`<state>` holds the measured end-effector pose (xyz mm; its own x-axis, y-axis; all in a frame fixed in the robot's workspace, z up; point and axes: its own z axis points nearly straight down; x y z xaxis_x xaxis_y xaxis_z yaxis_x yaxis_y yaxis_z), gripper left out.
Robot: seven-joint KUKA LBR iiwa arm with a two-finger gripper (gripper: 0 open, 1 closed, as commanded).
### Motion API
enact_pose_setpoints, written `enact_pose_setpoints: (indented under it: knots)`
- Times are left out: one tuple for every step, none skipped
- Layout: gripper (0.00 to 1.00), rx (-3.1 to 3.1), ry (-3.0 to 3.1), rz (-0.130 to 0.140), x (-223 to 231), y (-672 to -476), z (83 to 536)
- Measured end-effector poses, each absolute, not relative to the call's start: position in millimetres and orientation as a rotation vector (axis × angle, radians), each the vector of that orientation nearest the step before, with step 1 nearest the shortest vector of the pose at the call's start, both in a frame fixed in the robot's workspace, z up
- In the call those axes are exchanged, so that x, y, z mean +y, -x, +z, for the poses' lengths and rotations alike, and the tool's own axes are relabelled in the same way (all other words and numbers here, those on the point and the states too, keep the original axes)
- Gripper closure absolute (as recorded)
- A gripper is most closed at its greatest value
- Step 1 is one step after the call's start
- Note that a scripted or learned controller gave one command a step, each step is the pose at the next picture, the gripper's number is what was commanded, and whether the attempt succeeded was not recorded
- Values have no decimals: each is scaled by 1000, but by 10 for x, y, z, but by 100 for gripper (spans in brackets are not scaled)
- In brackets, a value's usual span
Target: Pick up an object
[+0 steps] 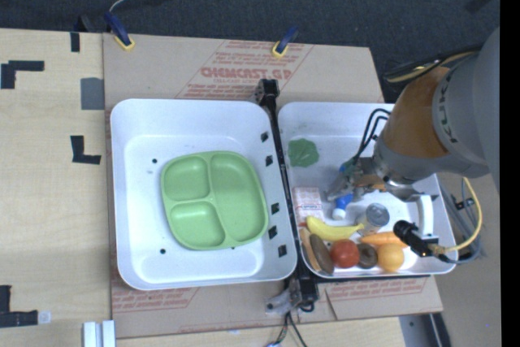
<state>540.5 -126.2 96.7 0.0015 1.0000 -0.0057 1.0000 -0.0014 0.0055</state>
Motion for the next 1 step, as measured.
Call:
enact_pose_setpoints:
  knots:
    - [100, 2224, -2219, 1, -532, -5764, 1845]
